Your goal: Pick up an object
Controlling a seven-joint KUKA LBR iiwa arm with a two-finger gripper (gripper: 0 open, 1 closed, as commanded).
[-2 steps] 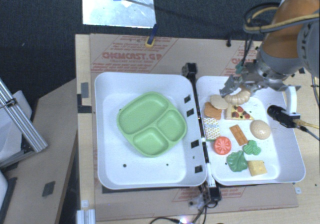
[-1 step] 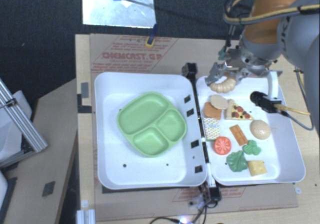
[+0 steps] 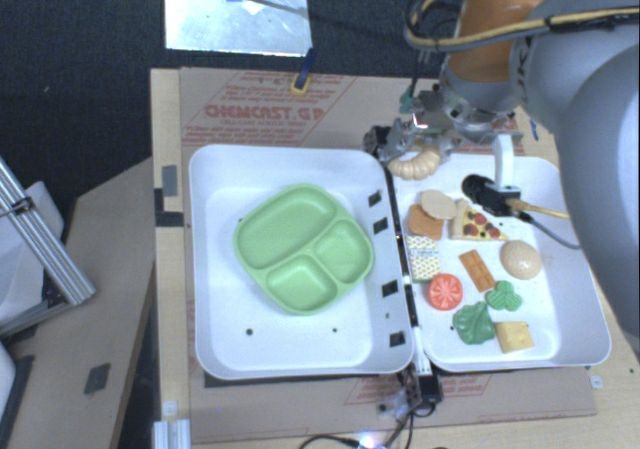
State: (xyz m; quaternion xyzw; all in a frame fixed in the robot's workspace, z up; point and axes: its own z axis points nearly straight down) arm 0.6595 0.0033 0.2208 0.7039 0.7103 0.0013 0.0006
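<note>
- My end effector (image 3: pixel 418 142) hung over the far left corner of the right bin (image 3: pixel 580 332), with a beige ring-shaped pastry (image 3: pixel 415 165) at its tip.
- I cannot tell whether it was open or closed.
- The green divided plate (image 3: pixel 303 248) lay in the left bin (image 3: pixel 215 187).

Your arm (image 3: pixel 585 87) enters from the right edge, its grey link sweeping up and leftward to the orange band (image 3: pixel 505 12) above the wrist. Below the band, your gripper (image 3: pixel 405 142) points down and to the left, cables looping beside the wrist.
</note>
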